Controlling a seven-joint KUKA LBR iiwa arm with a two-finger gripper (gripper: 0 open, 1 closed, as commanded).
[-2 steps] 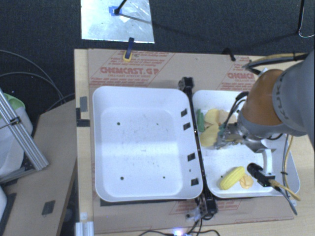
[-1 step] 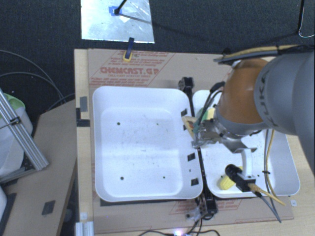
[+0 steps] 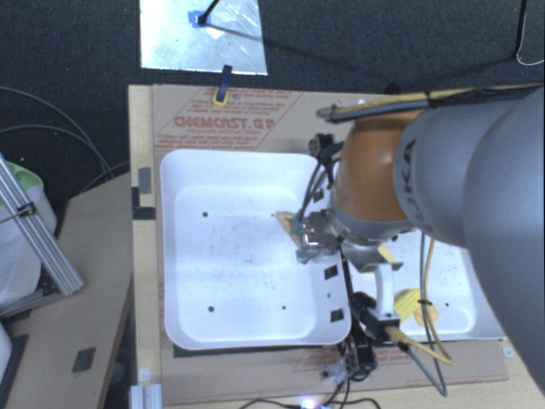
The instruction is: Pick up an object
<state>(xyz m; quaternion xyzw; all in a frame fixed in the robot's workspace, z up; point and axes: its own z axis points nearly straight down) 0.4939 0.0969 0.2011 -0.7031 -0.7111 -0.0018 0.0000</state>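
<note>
At the frame's centre-left, your left bin (image 3: 230,313) lies bare. At its right wall the pincer (image 3: 305,235) sits low beside a small greenish-yellow object (image 3: 289,221); grip unclear. Lifting looks undone. Yellow items (image 3: 417,305) wait lower right.

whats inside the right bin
A yellow object lies in the right bin, by its near edge. The arm covers most of that bin, so anything else in it is hidden.
</note>
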